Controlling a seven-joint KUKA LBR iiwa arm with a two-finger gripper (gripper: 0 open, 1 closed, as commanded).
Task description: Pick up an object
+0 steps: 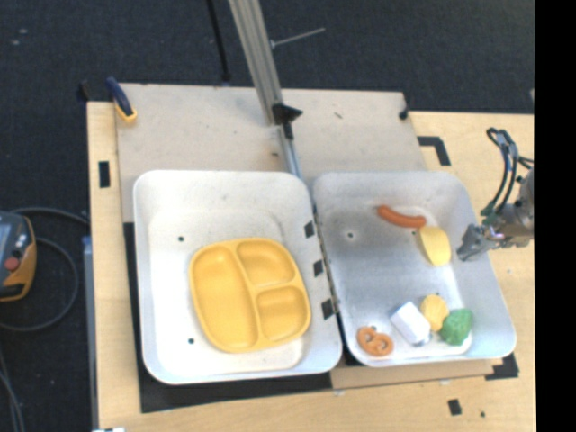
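Claw (470,244) at right bin's (378,268) right rim, beside a yellow lump (436,245); its grip state cannot be told. Nothing looks lifted; the pick seems still ahead.

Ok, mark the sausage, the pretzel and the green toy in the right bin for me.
sausage (400,216), camera view, middle of its length.
pretzel (375,341), camera view, centre of the orange loop.
green toy (457,326), camera view, middle of its top.
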